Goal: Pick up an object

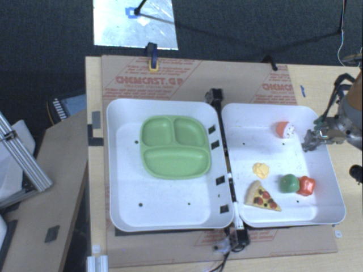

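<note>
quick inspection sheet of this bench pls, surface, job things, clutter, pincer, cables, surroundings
surface: two white bins side by side, left bin, right bin, on cardboard sheet.
job's things: right bin holds pizza slice toy, yellow piece, green piece, red piece, orange-white piece; left bin holds green divided plate.
clutter: nothing seen.
grippers: pincer over right bin's right edge, holding nothing visible.
cables: black cable across the dark floor.
surroundings: silver sheet, metal frame at left.
</note>
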You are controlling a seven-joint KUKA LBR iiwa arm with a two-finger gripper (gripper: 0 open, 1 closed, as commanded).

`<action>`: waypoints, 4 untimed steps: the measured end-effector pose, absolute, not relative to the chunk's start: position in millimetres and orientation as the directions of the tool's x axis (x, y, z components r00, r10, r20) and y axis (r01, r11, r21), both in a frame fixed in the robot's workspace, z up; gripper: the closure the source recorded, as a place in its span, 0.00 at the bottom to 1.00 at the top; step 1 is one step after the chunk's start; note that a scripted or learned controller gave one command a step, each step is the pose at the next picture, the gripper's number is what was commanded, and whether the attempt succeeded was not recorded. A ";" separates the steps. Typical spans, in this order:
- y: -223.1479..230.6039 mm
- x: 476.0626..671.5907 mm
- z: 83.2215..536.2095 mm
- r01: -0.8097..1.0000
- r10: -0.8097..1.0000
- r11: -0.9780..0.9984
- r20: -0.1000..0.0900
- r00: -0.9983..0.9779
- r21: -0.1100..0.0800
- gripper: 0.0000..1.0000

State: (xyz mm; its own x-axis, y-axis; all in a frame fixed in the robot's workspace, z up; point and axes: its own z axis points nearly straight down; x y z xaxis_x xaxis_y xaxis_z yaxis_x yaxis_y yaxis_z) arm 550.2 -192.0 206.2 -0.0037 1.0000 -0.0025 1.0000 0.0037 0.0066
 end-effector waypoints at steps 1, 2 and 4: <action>-192.3 551.8 244.6 1.000 1.000 0.004 -0.002 -0.004 0.006 1.00; -133.3 565.6 234.5 1.000 1.000 0.010 0.002 -0.010 0.003 1.00; -27.2 593.5 214.3 1.000 1.000 0.010 0.002 -0.010 0.002 1.00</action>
